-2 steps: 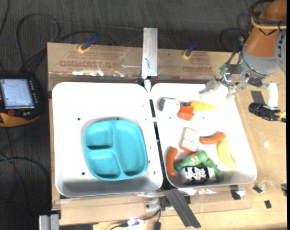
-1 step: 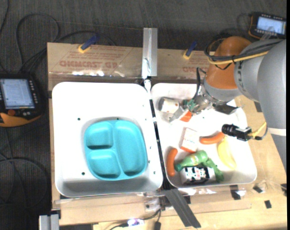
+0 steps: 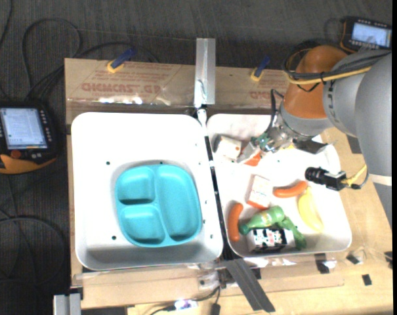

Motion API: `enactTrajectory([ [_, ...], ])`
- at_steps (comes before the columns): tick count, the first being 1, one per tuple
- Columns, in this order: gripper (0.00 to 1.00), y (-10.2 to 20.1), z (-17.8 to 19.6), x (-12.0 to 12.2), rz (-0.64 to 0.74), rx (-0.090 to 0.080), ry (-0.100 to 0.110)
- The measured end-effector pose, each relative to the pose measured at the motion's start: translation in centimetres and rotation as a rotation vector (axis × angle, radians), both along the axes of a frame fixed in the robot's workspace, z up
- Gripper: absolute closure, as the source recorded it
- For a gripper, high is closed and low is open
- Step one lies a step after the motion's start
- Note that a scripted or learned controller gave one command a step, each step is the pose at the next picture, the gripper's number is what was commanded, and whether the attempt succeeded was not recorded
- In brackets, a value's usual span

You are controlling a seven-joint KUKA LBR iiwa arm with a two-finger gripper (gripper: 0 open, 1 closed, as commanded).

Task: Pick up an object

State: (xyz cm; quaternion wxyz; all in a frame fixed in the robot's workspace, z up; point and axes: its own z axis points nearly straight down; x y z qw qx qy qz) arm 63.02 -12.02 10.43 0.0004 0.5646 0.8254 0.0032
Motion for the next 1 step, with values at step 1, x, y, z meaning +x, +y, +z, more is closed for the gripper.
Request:
enactTrajectory([
  [1,1.0,3.47,11.09,-3.41,0.109,-0.003,0.003],
])
